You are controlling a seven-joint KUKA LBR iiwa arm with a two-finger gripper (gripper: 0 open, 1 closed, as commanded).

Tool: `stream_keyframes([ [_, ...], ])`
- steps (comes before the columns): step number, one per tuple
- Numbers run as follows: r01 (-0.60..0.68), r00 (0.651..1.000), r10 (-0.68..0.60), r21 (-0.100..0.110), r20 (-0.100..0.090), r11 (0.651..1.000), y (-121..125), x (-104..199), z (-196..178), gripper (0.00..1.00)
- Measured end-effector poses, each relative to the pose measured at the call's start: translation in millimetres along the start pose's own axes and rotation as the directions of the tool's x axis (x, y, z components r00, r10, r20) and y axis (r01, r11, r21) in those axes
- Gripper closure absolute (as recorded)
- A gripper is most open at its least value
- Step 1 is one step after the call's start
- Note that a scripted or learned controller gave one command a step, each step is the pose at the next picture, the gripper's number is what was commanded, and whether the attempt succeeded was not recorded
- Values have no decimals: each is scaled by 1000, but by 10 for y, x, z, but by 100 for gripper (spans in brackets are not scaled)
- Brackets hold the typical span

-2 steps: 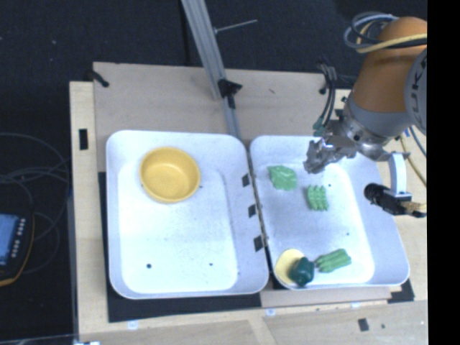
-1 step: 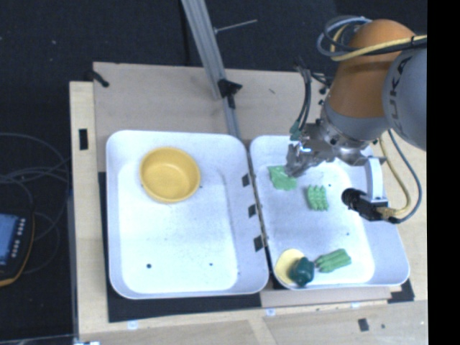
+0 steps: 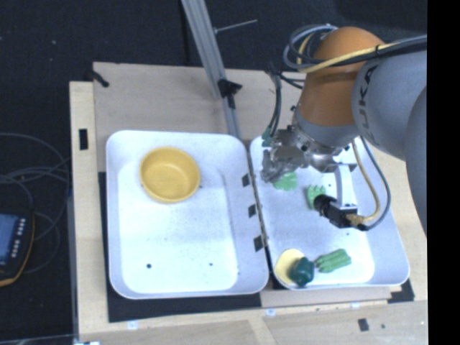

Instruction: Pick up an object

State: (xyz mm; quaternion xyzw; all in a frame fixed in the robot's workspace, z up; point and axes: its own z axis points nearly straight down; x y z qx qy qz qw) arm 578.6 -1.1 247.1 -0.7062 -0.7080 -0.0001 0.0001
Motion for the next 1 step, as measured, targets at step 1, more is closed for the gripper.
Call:
stream_keyframes([
  [1, 1, 1000, -1, 0, 0, 1000, 32, 556, 120, 100],
])
